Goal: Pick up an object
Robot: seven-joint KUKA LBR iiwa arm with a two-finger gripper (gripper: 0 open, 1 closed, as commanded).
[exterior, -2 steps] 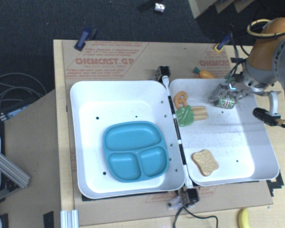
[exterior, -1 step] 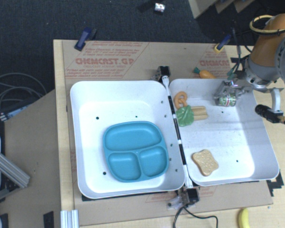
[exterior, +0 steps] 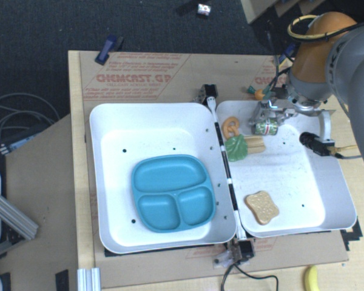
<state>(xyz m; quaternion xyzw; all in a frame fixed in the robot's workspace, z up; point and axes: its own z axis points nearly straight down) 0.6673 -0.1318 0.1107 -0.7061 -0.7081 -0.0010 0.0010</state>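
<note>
Left bin (exterior: pixel 109 162): blue divided tray (exterior: pixel 173 191) | Right bin (exterior: pixel 327 187): toast (exterior: pixel 262 206), leafy green (exterior: pixel 235 147), pretzel (exterior: pixel 230 126), can (exterior: pixel 267 127) upper right | End effector (exterior: pixel 272 113) over can, grip unclear

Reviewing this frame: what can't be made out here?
- Gripper: open or shut unclear, too small and cluttered.
- Green can: held or just lying in the right bin? Gripper overlaps it.
- Yellow object: cut off by the bottom edge.
- Pretzel-like item: too small to identify.
</note>
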